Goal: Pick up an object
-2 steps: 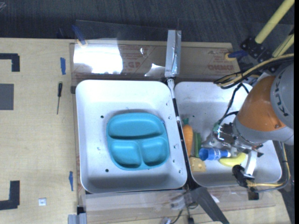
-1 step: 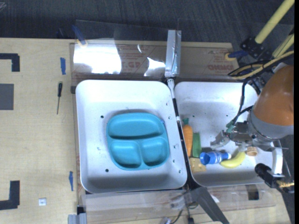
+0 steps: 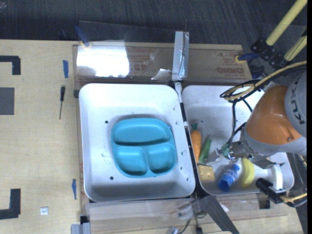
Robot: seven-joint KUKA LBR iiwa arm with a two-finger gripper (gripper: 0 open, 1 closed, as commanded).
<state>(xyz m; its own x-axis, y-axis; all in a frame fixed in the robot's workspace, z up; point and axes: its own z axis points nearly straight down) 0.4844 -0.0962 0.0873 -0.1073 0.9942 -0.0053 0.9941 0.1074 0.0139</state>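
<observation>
The arm (image 3: 273, 121), grey with its orange band, leans in from the right over the right bin (image 3: 209, 99), and its pincer (image 3: 230, 152) hangs low among the clutter at that bin's near end. Whether the pincer is spread or pressed together cannot be told, because the wrist and cables hide most of it.

Just below the pincer lies a small bottle (image 3: 229, 176) with a blue cap, tilted with the cap toward the near rim. Beside the bottle, under the wrist and to the pincer's right, sits a yellow lemon-shaped piece (image 3: 247, 172), touching or nearly touching the bottle. To the pincer's left a green vegetable (image 3: 205, 147) lies slantwise, and further left again an orange carrot (image 3: 196, 143) rests along the bin's left wall. Below and to the left of the pincer is a pale tan block (image 3: 206, 172) (it looks like a piece of bread or cheese, hard to say which). Nothing can be seen gripped by the pincer.

Well to the pincer's left, beyond the divider between the bins, the left bin (image 3: 92, 130) holds a turquoise divided plate (image 3: 143, 145) with three compartments, lying flat near the middle. Both bins rest on a light wooden surface (image 3: 34, 145), and a clear plastic sheet (image 3: 126, 52) stands behind them.
</observation>
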